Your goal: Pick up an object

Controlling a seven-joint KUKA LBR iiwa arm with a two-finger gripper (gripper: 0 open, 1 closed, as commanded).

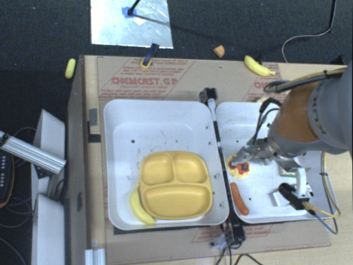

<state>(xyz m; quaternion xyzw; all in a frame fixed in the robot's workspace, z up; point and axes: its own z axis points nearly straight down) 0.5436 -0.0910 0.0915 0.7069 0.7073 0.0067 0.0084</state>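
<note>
Gripper over small toy food in the right bin

Gripper (241, 162) hangs low in the right bin (242, 115), just over a small red and yellow toy piece (241, 171); you cannot tell whether it is wide or narrow. A toy sausage (239, 198) lies near, toward the front wall. You should expect both to be light, stiff plastic and rather slippery, so take the sausage across its middle. In the left bin (118, 148) a yellow divided plate (175, 184) touches a toy banana (139, 207). On the cardboard (182, 73) you can read "CHEMCAST GP".
</note>
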